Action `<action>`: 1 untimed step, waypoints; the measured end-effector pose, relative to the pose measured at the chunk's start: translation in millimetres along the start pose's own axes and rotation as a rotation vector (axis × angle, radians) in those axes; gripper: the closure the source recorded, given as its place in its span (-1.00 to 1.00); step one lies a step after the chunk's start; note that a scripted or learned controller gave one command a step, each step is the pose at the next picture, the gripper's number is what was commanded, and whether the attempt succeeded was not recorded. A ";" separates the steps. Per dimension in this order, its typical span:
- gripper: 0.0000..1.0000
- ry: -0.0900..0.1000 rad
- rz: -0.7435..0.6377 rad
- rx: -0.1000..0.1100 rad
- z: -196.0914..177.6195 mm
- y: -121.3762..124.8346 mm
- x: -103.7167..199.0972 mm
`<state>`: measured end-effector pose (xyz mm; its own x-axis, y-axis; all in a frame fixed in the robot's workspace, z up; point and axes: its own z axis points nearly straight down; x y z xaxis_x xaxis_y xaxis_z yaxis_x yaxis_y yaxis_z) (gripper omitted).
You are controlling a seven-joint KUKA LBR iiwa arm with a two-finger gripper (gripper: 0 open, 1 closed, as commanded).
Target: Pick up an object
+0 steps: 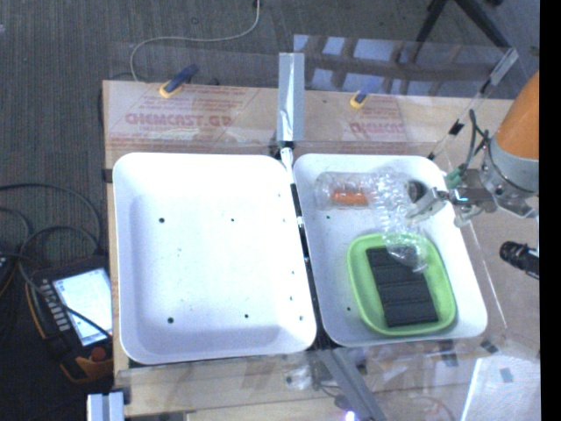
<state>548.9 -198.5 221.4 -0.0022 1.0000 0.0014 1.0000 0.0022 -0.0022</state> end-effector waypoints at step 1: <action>-1.00 0.000 -0.043 0.000 107.0 -13.4 4.3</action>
<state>535.2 -194.1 114.4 -0.0455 0.9990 0.0018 0.9990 0.0455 -0.0023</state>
